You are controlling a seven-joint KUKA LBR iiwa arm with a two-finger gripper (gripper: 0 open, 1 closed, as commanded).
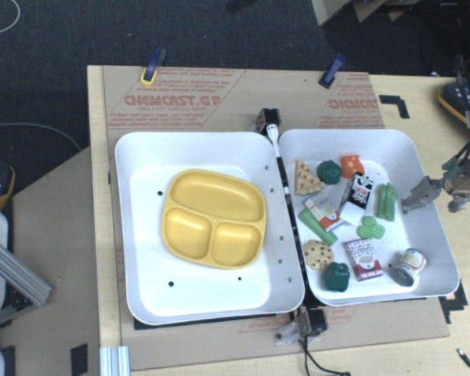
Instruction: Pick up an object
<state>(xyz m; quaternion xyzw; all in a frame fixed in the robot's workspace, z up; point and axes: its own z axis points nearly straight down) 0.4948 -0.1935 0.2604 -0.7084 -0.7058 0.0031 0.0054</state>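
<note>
Surface (219, 92): cardboard sheet, two shallow white bins side by side.

Left bin (141, 288): holds one yellow divided tray (213, 218), three compartments, lying near the middle of the bin.

Right bin (435, 241): holds the small items. Pizza slice (306, 178) at upper left, dark green round piece (328, 171) just beside it, orange piece (352, 164) next along. Black-and-white carton (362, 191) near the centre. Green pod (386, 200) to its right, light green leafy piece (370, 229) below that. Cookie (317, 253) and green pepper (336, 276) at lower left, red box (363, 259) just beside them, small can (408, 265) at lower right.

Jaws (417, 199): at the right bin's right rim, over its edge, apart from every item; nearest is the green pod. Nothing between the fingers. Cannot tell if released or clenched, the tips are too small and blurred.
</note>
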